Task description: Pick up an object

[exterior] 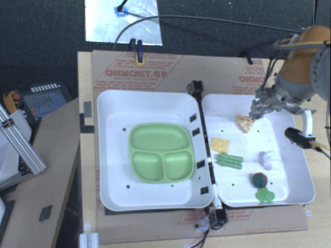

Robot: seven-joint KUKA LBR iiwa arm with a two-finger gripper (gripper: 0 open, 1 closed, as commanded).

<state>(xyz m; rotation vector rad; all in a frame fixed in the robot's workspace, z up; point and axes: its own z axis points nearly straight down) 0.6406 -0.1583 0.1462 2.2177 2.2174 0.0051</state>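
Fingers of the gripper point down into the right bin, but we cannot tell if they are wide or narrow, because they appear as one dark blur. Their tips are touching or just above the tan wedge piece, which lies near the bin's back. We judge this piece is the one to pick. It looks flat and small, so the tips could slide over it or push it aside, and the arm would lift with nothing. Further out lie a yellow square, a green pod, a white piece and a leafy radish-like toy. The left bin holds a green divided tray.
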